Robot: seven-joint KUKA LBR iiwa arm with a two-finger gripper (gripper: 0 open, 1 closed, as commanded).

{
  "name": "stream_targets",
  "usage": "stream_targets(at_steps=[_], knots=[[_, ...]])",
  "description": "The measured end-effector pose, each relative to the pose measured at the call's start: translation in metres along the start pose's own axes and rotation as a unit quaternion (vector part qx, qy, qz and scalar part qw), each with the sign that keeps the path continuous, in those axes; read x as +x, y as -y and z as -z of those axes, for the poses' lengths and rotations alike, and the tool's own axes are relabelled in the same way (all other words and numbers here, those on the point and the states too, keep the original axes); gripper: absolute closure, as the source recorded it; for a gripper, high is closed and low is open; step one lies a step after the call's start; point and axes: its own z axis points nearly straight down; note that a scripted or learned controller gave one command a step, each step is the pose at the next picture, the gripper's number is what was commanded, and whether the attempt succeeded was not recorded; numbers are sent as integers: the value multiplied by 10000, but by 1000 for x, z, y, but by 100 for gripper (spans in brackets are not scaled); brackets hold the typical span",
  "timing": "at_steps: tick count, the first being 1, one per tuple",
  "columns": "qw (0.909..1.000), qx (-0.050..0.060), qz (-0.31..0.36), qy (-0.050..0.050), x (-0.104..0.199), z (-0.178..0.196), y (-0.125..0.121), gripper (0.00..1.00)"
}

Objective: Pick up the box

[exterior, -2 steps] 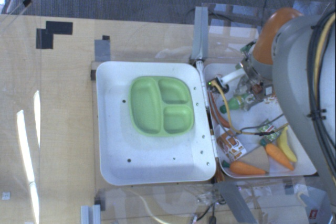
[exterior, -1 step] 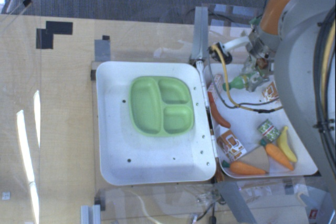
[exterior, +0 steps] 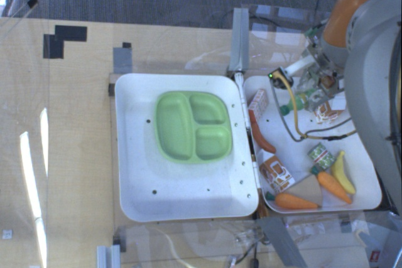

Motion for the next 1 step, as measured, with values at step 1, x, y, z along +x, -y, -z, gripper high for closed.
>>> stream_targets(at_steps=[1], knots=[[10000, 0, 10, -1, 1, 0, 1, 0]])
